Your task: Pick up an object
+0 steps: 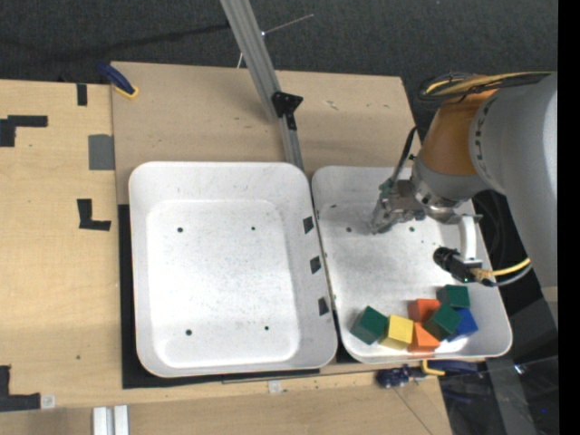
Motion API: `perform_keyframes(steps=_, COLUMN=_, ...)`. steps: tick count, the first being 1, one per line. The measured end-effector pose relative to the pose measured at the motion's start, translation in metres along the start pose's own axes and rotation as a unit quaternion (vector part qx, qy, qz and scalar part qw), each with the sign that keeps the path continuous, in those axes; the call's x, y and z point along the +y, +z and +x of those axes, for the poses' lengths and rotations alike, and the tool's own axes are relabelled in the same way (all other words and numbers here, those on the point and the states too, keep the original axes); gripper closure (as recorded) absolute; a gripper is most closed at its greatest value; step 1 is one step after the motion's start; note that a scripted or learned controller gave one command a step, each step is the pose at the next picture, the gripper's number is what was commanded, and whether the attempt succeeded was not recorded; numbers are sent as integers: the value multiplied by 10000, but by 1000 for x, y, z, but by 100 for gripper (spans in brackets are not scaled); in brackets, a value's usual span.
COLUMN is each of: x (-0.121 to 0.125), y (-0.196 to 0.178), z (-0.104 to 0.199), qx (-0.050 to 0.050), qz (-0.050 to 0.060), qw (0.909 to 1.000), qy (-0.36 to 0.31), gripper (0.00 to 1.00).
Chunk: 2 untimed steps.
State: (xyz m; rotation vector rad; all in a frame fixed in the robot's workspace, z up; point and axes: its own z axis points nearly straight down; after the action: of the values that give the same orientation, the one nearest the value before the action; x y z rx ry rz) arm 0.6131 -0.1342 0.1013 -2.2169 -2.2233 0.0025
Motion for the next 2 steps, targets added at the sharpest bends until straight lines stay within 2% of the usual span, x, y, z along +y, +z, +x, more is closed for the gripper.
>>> perform_keyframes(steps=1, x=-1, y=-60, z=8, qx=-2, qz=-36, qw=10000, qy=3, gripper=100)
perform_keyframes(steps=2, x=-2, y=-103, z=4, qx=-2, qz=-28, qw=10000, qy=7, gripper=100)
